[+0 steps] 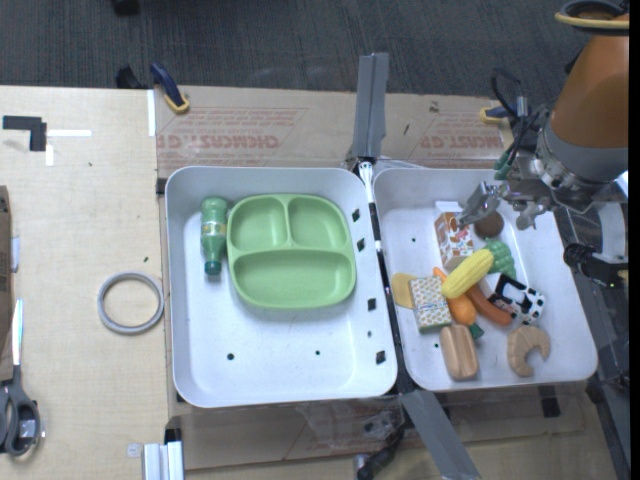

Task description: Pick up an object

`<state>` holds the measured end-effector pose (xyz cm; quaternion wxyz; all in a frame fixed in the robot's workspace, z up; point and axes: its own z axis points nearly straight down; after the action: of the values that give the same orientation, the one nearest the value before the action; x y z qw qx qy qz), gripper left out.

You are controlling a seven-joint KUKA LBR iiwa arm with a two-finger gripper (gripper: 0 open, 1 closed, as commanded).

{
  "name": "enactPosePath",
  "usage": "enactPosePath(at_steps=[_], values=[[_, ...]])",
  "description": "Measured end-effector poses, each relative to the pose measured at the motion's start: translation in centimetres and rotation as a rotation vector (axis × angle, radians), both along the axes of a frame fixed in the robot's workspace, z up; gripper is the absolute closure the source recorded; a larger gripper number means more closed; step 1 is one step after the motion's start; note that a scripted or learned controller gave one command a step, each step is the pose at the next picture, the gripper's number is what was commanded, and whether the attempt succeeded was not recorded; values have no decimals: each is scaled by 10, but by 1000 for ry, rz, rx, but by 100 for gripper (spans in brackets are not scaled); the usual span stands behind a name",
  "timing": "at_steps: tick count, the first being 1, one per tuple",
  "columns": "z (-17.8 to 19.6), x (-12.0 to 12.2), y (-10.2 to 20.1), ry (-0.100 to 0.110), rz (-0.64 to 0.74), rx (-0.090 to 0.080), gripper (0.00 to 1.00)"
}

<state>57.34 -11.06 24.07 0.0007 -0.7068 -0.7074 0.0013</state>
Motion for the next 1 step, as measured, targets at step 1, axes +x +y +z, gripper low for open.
enactPosePath(at_steps=[1], values=[[-135, -45, 9, -10, 13, 0, 0]])
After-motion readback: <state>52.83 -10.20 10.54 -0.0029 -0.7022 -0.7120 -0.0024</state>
